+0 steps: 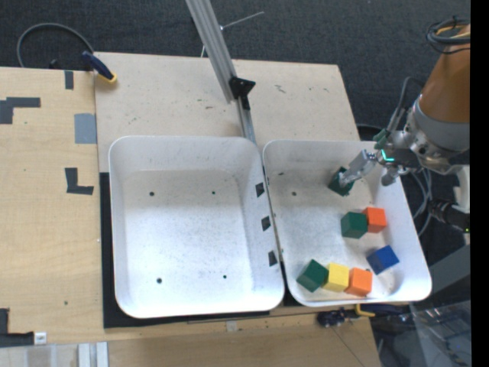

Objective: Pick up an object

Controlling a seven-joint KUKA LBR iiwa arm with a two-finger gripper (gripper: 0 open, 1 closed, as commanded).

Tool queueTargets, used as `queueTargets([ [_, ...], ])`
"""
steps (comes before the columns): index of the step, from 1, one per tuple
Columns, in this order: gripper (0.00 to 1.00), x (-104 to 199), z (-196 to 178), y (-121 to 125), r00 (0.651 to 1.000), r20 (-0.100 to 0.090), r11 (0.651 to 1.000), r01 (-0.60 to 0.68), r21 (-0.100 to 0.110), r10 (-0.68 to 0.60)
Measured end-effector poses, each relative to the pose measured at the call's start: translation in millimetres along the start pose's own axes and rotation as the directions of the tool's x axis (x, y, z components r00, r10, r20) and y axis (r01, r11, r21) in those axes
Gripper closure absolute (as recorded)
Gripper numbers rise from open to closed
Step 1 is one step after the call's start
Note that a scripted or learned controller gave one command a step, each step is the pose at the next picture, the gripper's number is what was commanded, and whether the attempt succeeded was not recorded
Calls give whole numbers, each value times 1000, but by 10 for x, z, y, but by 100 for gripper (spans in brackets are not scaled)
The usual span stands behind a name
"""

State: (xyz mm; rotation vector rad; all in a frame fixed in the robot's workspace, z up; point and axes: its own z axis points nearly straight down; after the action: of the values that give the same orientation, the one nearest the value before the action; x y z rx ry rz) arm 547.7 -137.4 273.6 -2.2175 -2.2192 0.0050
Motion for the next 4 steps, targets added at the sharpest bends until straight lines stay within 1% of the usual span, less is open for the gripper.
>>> queueTargets([
  [1,0,0,-21,7,1000,1,1000,2,-4,-2],
  [2,0,-5,617,-39,1000,0,1000,0,3,0],
  [3,0,-17,1266,-61,1000,0,1000,0,4,0],
  [4,0,-35,1542,0,1000,8,1000,1,-24,-1],
])
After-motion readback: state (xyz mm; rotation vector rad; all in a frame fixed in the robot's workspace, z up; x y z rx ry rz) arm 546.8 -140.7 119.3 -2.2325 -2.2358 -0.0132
